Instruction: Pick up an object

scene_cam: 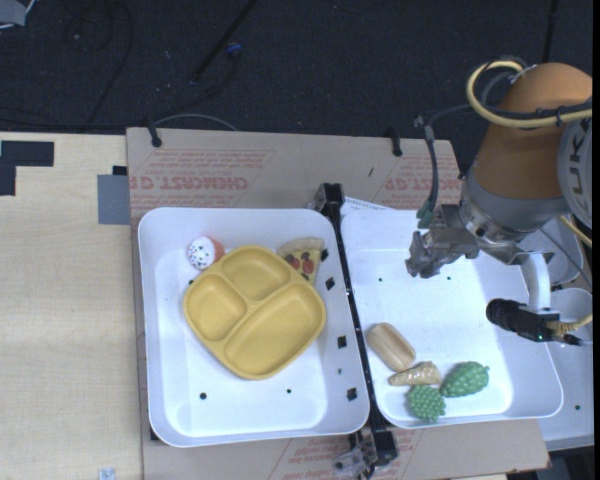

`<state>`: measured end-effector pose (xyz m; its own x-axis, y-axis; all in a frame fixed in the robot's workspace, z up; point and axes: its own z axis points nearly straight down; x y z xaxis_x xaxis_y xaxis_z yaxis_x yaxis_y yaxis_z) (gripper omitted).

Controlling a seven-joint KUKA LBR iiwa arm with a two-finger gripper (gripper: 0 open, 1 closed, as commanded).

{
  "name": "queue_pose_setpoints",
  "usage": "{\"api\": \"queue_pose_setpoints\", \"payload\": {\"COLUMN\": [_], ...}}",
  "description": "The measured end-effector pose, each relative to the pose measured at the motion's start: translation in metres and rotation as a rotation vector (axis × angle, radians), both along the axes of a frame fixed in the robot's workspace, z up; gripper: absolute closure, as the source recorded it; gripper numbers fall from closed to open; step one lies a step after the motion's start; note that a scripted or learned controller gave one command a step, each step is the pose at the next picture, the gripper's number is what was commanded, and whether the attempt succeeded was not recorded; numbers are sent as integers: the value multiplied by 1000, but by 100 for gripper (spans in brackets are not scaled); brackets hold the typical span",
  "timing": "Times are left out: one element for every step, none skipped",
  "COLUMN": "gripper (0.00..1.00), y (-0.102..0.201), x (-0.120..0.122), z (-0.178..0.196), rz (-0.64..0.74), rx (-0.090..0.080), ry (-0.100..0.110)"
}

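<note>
Tan bun (391, 346) lying in the right bin (500, 403), near its left wall, just beside a small wedge (415, 374) at the near edge. Two green lumps (448, 391) right of the wedge, almost touching each other. Gripper (427, 258) poised over the far part of the right bin, well apart from the bun; finger opening impossible to tell, nothing visibly held. In the left bin (170, 368), a yellow tray (255, 311), a spotted ball (201, 254) at its far-left corner, a pizza slice (302, 257) at its far-right edge.
</note>
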<state>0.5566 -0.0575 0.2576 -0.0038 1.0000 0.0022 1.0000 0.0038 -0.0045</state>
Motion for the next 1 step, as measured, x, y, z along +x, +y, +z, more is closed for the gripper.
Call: {"api": "queue_pose_setpoints", "payload": {"gripper": [100], "y": [51], "x": [0], "z": [3], "rz": [2], "rx": [0], "ry": [-1]}}
